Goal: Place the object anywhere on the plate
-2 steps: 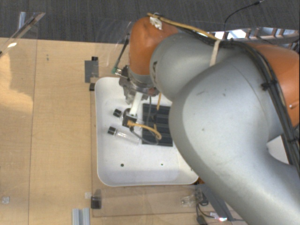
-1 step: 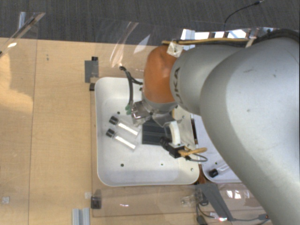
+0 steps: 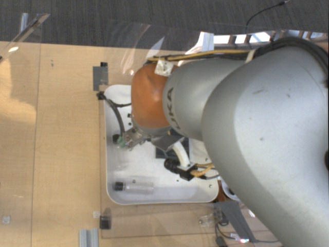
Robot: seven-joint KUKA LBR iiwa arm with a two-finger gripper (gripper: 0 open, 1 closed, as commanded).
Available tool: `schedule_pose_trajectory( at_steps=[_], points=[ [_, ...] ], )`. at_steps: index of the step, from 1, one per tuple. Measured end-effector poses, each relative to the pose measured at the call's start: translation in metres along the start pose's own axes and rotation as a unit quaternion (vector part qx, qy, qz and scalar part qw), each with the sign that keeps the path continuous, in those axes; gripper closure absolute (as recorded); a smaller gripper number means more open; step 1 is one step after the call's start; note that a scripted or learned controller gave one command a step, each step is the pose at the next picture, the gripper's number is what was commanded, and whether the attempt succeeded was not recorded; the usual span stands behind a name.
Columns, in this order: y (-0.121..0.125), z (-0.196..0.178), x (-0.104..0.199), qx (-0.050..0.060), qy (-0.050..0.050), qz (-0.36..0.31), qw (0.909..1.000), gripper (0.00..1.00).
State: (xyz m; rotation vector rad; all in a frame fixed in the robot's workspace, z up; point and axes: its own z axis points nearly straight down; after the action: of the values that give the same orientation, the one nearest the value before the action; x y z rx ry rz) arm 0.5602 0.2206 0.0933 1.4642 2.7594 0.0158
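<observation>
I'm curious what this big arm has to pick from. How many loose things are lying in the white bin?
1: a clear tube with a dark cap near the bin's front edge. The arm covers much of the bin, so more may be hidden.

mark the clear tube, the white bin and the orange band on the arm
clear tube (image 3: 134, 186): camera view, mid-body.
white bin (image 3: 109, 181): camera view, left rim.
orange band (image 3: 148, 103): camera view, centre of its surface.

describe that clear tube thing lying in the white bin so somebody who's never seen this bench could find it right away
Start at the white bin left of the big grey arm, and go to its near edge, by the rounded lower left corner. The clear tube lies flat there, parallel to that edge. It is see-through with a dark cap on its left end, unlike the black and yellow cables further right.
</observation>
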Motion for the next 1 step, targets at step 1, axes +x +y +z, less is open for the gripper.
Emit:
schedule_pose_trajectory(
  at_steps=[1],
  points=[
    [-0.0546,-0.0024,0.0351,-0.006,0.002,-0.104,0.9945,1.0]
  ],
)
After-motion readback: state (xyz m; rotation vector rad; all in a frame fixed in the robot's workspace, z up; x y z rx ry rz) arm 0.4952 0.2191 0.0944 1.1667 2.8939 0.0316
